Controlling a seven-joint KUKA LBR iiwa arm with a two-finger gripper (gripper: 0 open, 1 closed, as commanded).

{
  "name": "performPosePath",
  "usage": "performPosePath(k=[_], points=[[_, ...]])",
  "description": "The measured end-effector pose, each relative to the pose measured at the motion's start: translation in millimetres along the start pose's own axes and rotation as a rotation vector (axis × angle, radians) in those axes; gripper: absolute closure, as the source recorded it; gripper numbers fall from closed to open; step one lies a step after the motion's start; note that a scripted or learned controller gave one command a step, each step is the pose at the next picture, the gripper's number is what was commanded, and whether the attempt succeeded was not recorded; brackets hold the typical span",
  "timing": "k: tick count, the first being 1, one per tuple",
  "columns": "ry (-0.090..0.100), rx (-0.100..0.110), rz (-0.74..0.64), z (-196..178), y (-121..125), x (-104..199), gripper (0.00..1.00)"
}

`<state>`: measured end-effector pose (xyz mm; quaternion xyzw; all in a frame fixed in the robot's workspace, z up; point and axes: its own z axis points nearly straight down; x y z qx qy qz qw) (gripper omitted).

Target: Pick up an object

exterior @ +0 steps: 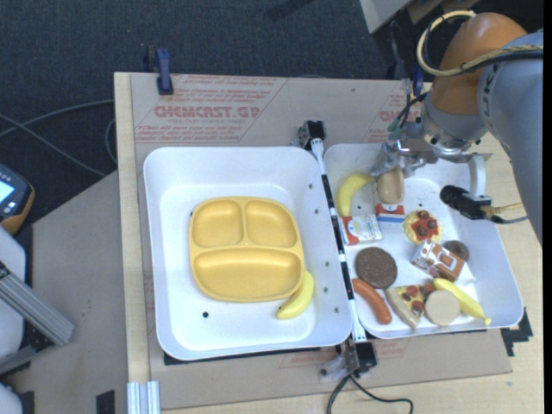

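I see the divided tray (245,249) in the left bin (164,231) with a banana (297,299) touching its near right corner. In the right bin (504,266), another banana (349,192) lies far left, a cookie (377,266) mid-bin, a sausage (373,301) just before it.

Bright, even overhead light; sharp.

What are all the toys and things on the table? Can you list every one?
bins: 2, white, side by side, left bin, right bin
divided plate: 1, yellow, left bin
bananas: 3, yellow, one beside the plate, two in the right bin
cookie: 1, brown, right bin
hot dog: 1, red, right bin
pizza slices: 2, right bin
clamp: 1, blue, board's far left corner
arm: 1, grey and orange
gripper: 1, over the right bin
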<state>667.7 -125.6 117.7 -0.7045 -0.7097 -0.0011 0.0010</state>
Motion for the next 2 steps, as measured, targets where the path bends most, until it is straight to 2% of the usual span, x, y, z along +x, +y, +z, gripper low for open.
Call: performPosePath(k=[1,2], points=[[0.001,0.001,0.002,-71.1,-56.3,63.5,1.0],[0.0,0.004,0.005,-101.9,-131.6,92.6,1.0]])
